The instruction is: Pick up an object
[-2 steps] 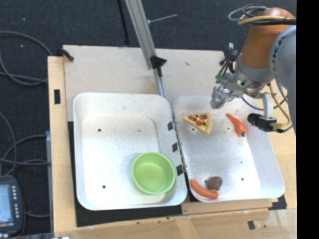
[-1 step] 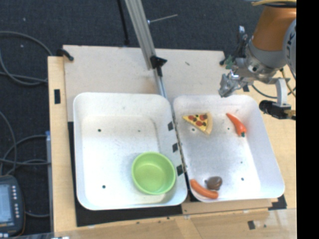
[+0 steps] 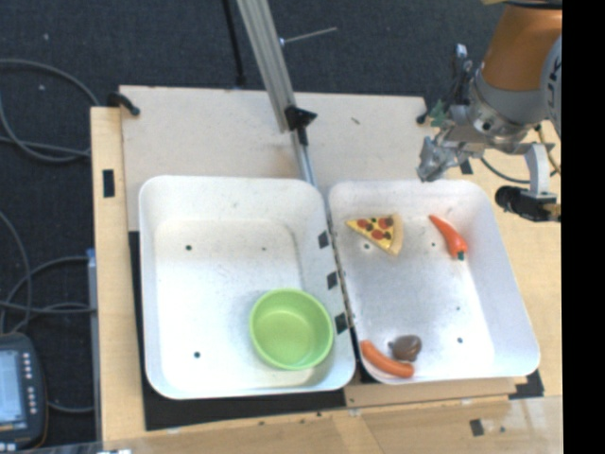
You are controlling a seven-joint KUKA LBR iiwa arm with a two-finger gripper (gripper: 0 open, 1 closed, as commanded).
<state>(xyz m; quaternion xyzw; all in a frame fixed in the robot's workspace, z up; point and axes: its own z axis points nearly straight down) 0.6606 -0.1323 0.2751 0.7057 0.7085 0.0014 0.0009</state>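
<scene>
The tool [image 3: 437,164] hangs over the far rim of the right bin [image 3: 501,253], and whether its tips are spread or pressed together I cannot tell; nothing is seen between them. Nearest candidates lie just in front of it: a red chili pepper [image 3: 449,235] and, to its side, a pizza slice [image 3: 376,232]. Both are low and flat, so the tips could skid over them or strike the bin floor. A sausage [image 3: 386,359] and brown lump [image 3: 406,347] sit well apart, against the near wall, where a descent risks hitting the rim. The green bowl [image 3: 291,327] lies farthest, in the other bin

Grey arm reaching in from the right, orange band above wrist — gripper [image 3: 433,167] pointing down
</scene>
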